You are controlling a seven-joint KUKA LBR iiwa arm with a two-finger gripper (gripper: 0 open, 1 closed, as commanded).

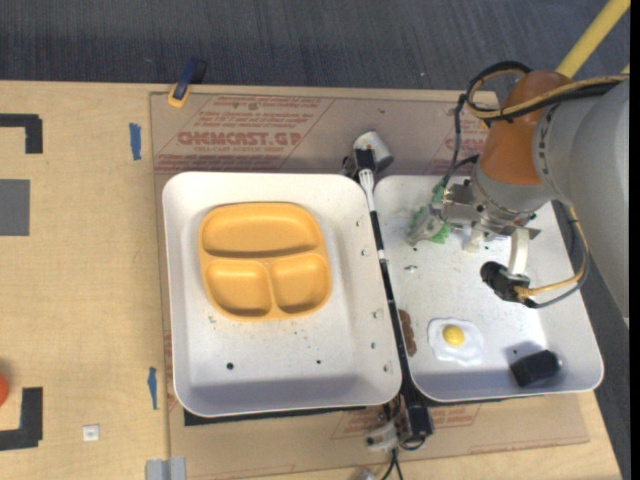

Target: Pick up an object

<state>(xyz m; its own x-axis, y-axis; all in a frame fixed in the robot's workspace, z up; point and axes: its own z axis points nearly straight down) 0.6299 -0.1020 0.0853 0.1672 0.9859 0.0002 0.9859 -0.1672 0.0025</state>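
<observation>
End effector [437, 218] over green object [424, 226]

A light wooden desk [80, 298] fills most of the view, with black marks and bits of blue tape [135, 140] on it. A brown cardboard sheet [250, 128] lies on top. Behind is dark blue-grey carpet floor [300, 18].

Grey KUKA arm [590, 158] with smooth rounded casing, ringed by a glossy orange band [515, 133] above the wrist. Black and yellow cables [500, 78] looped over the orange section, another black-and-yellow lead [555, 290] trailing below. Metallic silver wrist block [465, 206] under the band, ending in a small gripper [428, 223] with greenish parts.
</observation>
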